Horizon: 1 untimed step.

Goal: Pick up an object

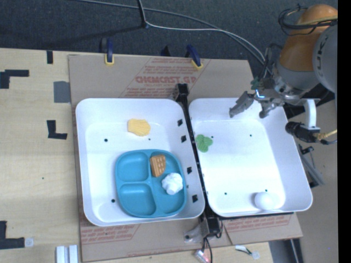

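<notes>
From above, the gripper (253,108) hangs over the right bin's (285,163) far edge, fingers spread wide with nothing between them. The small green object (204,143) lies near that bin's left wall; it looks light and soft, probably best pinched across its middle.

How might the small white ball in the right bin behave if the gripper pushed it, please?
The small white ball looks round and smooth, so it would probably roll. Resting near the right bin's near wall, it may get trapped there. It is probably light.
</notes>
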Each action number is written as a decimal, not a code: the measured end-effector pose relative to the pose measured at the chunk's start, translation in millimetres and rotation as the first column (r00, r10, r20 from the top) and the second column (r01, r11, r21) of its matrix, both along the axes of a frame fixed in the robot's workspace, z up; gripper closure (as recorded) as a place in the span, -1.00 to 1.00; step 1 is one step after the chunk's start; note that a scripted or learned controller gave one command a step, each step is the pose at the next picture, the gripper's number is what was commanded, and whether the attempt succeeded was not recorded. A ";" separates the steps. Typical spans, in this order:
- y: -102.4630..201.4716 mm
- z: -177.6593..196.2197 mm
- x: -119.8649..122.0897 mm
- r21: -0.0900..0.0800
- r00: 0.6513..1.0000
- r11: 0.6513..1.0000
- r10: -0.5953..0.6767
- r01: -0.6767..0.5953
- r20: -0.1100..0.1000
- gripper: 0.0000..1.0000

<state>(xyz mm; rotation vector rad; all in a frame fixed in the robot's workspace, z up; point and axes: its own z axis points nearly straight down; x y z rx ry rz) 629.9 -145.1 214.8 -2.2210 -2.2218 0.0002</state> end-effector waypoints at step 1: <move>52.3 31.8 -42.4 0.001 1.000 1.000 0.004 -0.004 0.003 -1.00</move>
